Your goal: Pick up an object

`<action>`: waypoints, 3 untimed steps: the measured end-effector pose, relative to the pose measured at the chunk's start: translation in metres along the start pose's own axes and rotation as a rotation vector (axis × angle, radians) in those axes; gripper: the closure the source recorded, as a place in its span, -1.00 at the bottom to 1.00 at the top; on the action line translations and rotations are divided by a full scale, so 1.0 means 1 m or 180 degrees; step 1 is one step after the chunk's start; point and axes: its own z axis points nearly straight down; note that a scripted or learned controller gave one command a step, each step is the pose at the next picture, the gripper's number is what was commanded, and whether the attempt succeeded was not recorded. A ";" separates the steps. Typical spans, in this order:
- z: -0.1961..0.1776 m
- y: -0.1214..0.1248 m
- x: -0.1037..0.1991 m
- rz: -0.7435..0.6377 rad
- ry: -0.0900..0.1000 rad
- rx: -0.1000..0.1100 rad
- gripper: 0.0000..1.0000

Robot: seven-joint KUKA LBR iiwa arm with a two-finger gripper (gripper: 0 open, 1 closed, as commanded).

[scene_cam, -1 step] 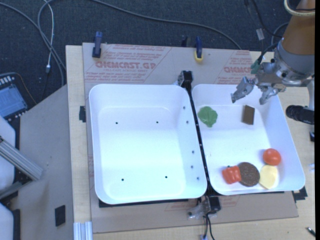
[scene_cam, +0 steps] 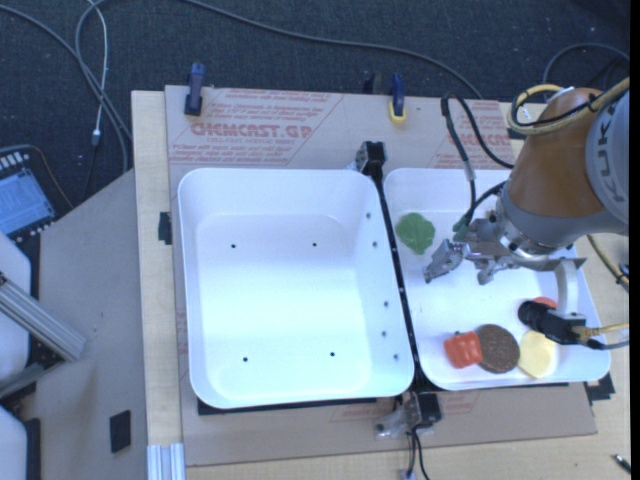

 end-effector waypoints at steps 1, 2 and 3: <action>0.061 -0.038 -0.092 0.0028 -0.0003 -0.0013 -1.00; 0.024 -0.051 -0.120 -0.0006 0.0010 -0.0037 -1.00; 0.077 0.011 -0.074 -0.0009 -0.0002 -0.0031 -1.00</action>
